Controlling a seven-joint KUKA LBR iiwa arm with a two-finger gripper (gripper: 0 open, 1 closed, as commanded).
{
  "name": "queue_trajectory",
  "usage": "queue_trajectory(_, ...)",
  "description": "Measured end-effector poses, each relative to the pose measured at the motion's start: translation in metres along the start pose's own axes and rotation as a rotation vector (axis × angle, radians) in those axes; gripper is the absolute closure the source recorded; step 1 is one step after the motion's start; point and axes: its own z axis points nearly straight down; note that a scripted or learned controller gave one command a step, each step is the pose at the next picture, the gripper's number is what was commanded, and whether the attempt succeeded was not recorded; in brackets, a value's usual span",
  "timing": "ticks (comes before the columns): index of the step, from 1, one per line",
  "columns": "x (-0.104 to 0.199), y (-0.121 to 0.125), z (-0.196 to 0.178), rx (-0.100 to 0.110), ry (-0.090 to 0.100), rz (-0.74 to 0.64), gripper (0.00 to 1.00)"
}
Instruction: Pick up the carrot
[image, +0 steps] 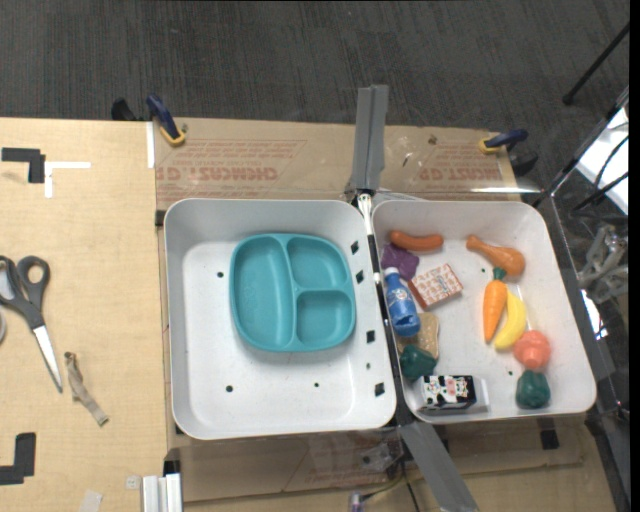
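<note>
Looking down on 2 shallow white bins set side by side on the bench. Right bin (556, 300): the carrot (494, 309), orange with a green top, lies roughly lengthwise toward the bin's right side, its left flank free and its right flank touching a yellow banana (513, 322). A chicken drumstick (497, 254) sits just above it, a peach-coloured fruit (533, 349) and a green vegetable (533, 390) lie below the banana, and a sausage (416, 241), a small printed box (437, 285), a blue bottle (401, 303) and a black-and-white carton (452, 392) occupy the bin's left half. Left bin (190, 330): a teal 3-compartment plate (293, 292). Scissors (32, 310) rest on the bench at far left. Progress, judged from this layout: the carrot rests on the bin floor, ungrasped, so approach, grasp and lift all remain. How far the fingers are parted, and whether they have anything between them, cannot be told from this frame.
</note>
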Motion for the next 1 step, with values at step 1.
queue_trajectory(1, 0.0030, 0.0004, 0.0337, -0.006, 0.016, -0.052, 1.00)
